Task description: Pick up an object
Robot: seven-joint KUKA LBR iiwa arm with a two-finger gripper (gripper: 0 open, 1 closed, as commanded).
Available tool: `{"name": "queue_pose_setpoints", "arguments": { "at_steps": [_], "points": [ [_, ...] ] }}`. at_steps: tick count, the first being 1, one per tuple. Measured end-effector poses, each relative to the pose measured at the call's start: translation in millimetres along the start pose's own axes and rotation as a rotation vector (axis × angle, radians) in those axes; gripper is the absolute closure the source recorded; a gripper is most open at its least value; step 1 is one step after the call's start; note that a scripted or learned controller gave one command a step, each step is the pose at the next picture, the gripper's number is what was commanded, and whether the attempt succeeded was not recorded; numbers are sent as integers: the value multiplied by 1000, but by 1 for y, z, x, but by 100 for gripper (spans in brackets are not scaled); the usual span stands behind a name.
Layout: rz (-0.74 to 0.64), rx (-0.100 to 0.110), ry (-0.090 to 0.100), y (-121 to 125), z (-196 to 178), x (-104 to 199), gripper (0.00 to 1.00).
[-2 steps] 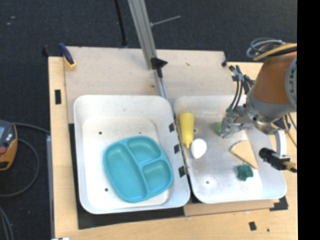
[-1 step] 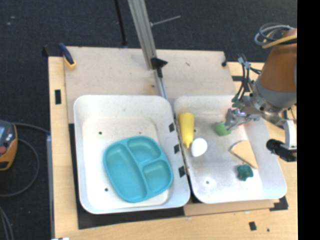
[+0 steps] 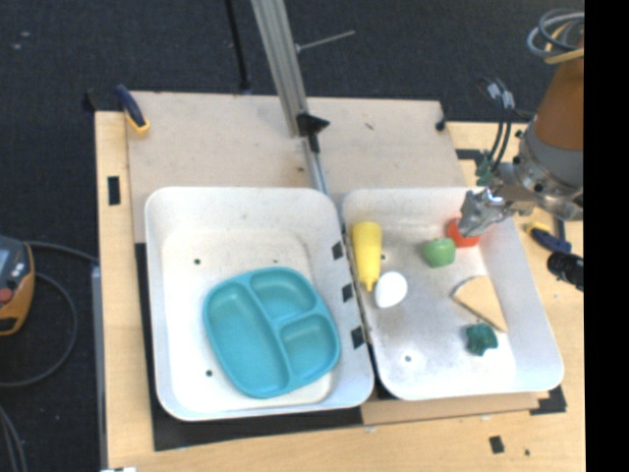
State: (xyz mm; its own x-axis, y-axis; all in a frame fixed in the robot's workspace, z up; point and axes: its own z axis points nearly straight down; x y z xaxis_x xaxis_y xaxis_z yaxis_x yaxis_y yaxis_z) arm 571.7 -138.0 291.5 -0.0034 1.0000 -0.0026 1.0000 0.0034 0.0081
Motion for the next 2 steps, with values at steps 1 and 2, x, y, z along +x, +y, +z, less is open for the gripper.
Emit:
{"name": "queue_pose_setpoints", "arguments": {
  "at_steps": [1, 2],
  "points": [
    [-2, 5, 2, 18, -1, 45, 100],
    [-2, 6, 2, 39, 6, 85, 100]
  ]
}}
